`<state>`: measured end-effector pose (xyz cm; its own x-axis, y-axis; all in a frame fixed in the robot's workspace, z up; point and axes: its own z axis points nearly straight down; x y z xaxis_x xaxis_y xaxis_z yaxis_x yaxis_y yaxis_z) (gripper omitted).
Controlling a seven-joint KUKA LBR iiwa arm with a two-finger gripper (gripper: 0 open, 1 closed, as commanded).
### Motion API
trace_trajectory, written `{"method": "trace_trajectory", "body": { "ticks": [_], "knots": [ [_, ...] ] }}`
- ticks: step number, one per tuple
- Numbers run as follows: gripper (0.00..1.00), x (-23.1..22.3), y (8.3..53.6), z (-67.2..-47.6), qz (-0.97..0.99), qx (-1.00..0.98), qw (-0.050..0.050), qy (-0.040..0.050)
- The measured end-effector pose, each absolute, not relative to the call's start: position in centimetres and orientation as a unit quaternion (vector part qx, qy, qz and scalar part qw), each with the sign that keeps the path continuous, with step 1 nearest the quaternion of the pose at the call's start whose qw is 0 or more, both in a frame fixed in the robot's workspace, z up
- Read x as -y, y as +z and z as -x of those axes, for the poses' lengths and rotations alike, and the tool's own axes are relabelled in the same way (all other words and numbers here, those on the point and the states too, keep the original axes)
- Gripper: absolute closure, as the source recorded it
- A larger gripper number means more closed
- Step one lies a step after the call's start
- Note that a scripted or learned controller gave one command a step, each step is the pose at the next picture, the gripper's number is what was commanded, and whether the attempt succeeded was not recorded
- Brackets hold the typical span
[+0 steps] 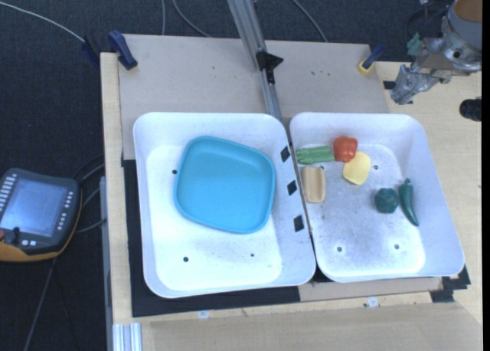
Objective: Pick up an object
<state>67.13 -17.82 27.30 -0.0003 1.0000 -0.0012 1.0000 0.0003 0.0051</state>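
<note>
- Upper right of the frame, the gripper (403, 90) hangs above the bench, outside the back rim of the right bin (440, 211), well apart from every object. I cannot tell how wide it stands from this angle; nothing is visible in its grasp.
- Candidates all sit in the right bin: a green pod (315, 155), a red pepper (345, 147), a yellow piece (357, 168) and a tan bread-like piece (313, 184) crowd the upper left of that bin.
- Risk 1: the red pepper touches the yellow piece and sits just beside the green pod, so a descent there could knock a neighbour or clamp 2 things badly.
- Risk 2: the tan piece lies just beside the bin's left wall, and a finger could strike that wall.
- Right of centre, a dark green round piece (386, 201) and a dark green chilli (408, 202) lie just beside each other; the chilli looks thin and could slip out as the grip closes.
- Left bin (153, 188) carries 1 blue plate (225, 184), flat and wide, a poor fit for 2 fingers, I'd say.
- Any object sitting low on the floor risks a grab at air if the descent stops short.
</note>
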Motion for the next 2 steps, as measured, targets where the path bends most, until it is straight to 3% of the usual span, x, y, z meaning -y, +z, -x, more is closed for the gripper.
{"method": "trace_trajectory", "body": {
  "ticks": [1,2],
  "knots": [
    [1.00,12.8,27.5,-67.4,-0.706,-0.709,0.000,0.0008],
    [1.00,7.6,26.0,-66.2,-0.706,-0.709,-0.001,0.0001]
  ]
}}
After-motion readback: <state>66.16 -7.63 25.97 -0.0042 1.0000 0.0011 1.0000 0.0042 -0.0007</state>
